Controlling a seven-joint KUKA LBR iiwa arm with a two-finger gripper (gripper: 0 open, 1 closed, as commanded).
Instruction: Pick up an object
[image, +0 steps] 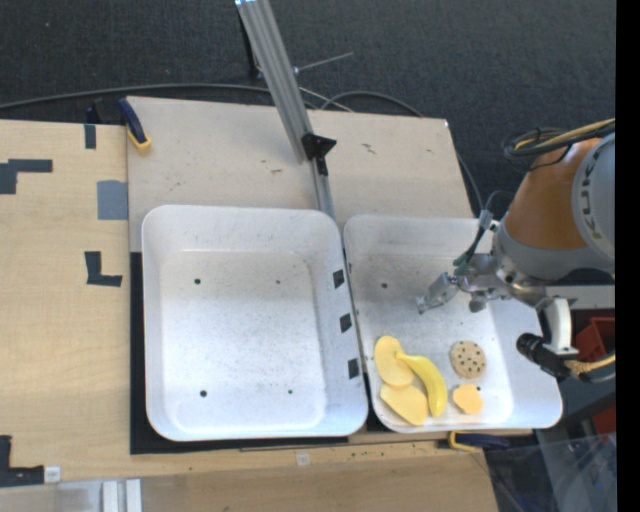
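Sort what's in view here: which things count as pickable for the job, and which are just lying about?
Job:
- hand, over the right bin
- banana
- round cookie
- yellow pieces
- small orange piece

Lying about:
- left bin
- blue-and-yellow clamp at the bench's far edge
- grey pole

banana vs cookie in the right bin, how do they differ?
The banana is plain yellow; the cookie is tan with dark specks. The banana is long and curved; the cookie is round. The banana is the larger and touches the yellow pieces beside it; the cookie lies apart, to its right. Both lie flat in the right bin, at its near end, below the end effector.
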